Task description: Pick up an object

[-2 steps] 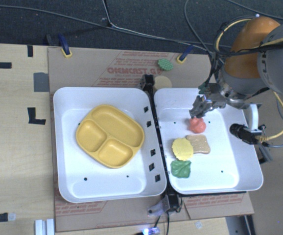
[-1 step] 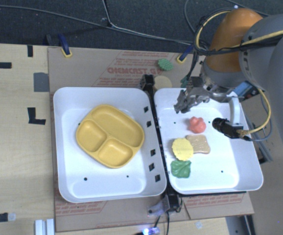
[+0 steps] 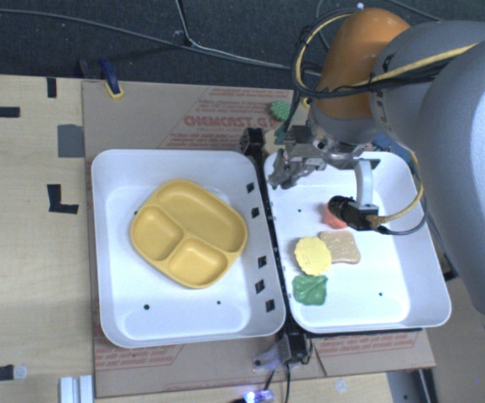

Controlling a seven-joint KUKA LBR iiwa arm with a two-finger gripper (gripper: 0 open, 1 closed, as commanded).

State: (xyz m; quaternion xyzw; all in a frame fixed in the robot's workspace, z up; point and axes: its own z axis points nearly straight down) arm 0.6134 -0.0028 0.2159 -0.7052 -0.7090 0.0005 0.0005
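Observation:
My gripper (image 3: 291, 168) hangs over the far left corner of the right bin (image 3: 410, 309), close to the divider between the bins. Nothing shows in its grasp. Toward the near side of that bin lie a yellow round piece (image 3: 313, 255), a tan toast-shaped piece (image 3: 341, 247) touching it, and a green piece (image 3: 310, 289) in front of them. A small red-orange piece (image 3: 335, 220) lies behind the toast, partly hidden by a black part of the arm's cabling (image 3: 353, 211). All of these lie apart from the gripper, nearer the camera.
A yellow divided plate (image 3: 188, 233) lies in the left bin (image 3: 112, 309). Another green item (image 3: 281, 109) lies on the cardboard behind the bins. The bulky grey arm (image 3: 444, 99) covers the right bin's far right side. Cables loop above the wrist.

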